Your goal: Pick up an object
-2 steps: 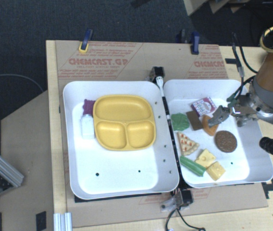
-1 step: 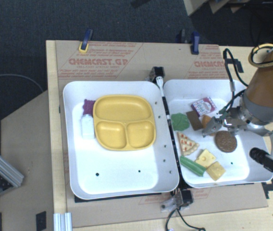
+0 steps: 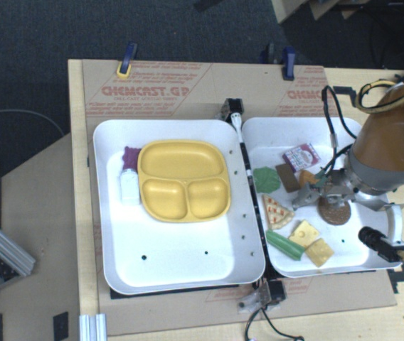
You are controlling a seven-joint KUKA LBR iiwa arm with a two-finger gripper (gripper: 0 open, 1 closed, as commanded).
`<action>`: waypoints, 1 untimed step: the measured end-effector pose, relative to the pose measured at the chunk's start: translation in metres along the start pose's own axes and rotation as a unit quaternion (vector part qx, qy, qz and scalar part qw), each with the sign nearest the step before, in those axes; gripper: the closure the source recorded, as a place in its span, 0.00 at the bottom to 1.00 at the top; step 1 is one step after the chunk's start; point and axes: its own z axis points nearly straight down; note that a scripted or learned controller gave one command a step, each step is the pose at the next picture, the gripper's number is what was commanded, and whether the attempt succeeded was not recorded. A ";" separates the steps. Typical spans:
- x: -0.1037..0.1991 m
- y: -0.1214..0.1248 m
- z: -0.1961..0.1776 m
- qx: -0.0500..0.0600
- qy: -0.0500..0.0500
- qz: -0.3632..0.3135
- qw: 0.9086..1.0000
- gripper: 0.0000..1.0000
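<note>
Brown cookie (image 3: 335, 212) lies just beside pincer (image 3: 314, 189).

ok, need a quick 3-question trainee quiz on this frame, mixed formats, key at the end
1. True or false: the yellow divided tray lies in the right bin.
2. Multiple choice: which item sits nearest the front edge of the right bin? A) green leaf-shaped piece B) green stick C) pink packet
3. Fill in: the gripper hovers over the ____ bin.

Key:
1. False. The tray is in the left bin.
2. B. The stick lies by the yellow blocks near the front.
3. Right. It sits above the cluster of small items there.
</note>
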 end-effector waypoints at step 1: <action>0.000 0.003 0.029 -0.006 -0.002 0.000 1.000 0.00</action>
